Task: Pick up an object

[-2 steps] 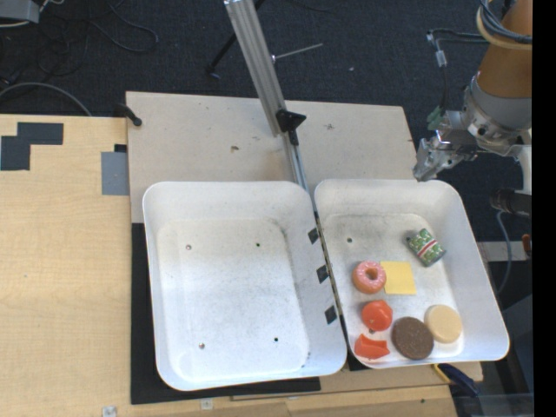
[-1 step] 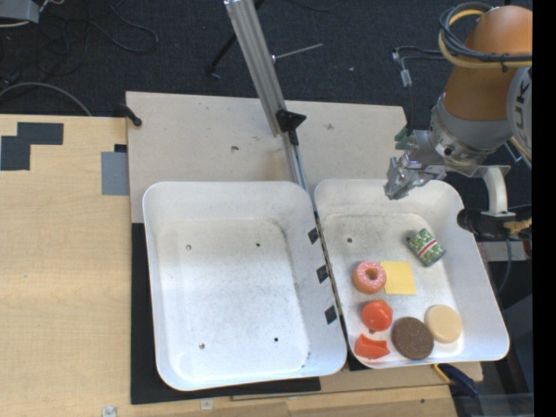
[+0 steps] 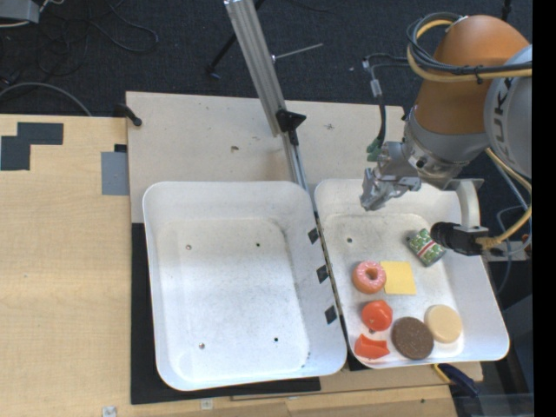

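Arm poised over the right bin's far end

The arm [image 3: 465,85] reaches in from the right, its gripper [image 3: 380,194] hanging above the right bin [image 3: 482,337]; whether the jaws are open is unclear. Seven objects lie in the bin's near half, including one pink doughnut [image 3: 369,276].

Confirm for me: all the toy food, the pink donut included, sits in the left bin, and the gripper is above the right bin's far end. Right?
Not quite. The camera view shows the toy food, including the pink donut, in the right bin, not the left bin. The rest stands: the gripper is above the right bin's far end.
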Motion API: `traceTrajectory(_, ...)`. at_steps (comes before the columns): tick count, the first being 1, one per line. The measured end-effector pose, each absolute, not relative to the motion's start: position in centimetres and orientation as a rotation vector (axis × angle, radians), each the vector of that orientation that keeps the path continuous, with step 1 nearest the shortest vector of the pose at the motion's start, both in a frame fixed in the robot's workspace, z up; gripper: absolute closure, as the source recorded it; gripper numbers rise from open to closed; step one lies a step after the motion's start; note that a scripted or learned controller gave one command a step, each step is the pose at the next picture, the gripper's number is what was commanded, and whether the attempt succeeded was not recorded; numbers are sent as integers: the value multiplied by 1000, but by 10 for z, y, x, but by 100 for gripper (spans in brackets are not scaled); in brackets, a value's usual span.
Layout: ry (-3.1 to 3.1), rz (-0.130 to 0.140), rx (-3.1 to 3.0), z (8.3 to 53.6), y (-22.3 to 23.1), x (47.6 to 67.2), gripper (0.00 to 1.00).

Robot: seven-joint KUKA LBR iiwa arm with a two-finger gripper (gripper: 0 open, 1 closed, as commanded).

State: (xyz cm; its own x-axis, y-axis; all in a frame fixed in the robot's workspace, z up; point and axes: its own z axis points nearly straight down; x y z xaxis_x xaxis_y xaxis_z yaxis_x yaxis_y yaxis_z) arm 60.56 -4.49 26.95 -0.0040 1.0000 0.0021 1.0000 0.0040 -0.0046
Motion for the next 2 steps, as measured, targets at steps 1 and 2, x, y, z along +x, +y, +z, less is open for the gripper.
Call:
traceTrajectory(1,-2221,3,-2214,271,1,582,100)
traceTrajectory(2,-2221,5,-2214,267,42,555,100)
